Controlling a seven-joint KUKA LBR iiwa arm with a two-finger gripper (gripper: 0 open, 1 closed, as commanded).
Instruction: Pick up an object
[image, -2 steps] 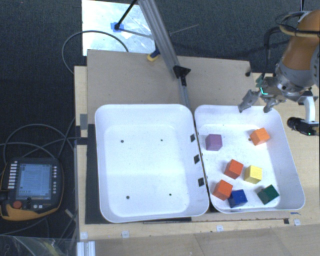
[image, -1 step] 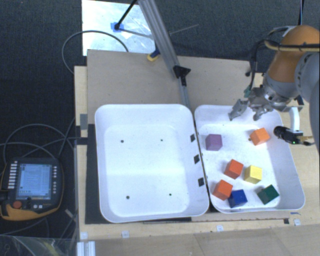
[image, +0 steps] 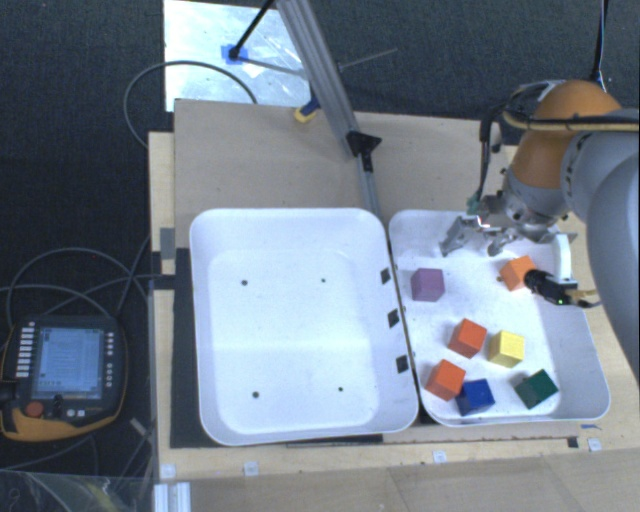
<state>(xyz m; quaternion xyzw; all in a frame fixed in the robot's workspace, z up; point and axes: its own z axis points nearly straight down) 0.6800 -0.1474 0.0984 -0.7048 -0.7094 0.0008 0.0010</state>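
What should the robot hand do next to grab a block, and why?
Probably slide a little toward the small purple cube and lower over it. The grey two-finger gripper hovers at the far end of the right white bin, holding nothing, and that cube sits nearest, apart from the other blocks.

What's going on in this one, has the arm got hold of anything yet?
Not that the view shows. The gripper hangs over the far end of the right bin, with nothing visible between its fingers. The blocks lie loose in that bin: a purple block and an orange block nearest the gripper, then two more orange ones, a yellow, a blue and a green block nearer the camera. The left bin sits alongside.
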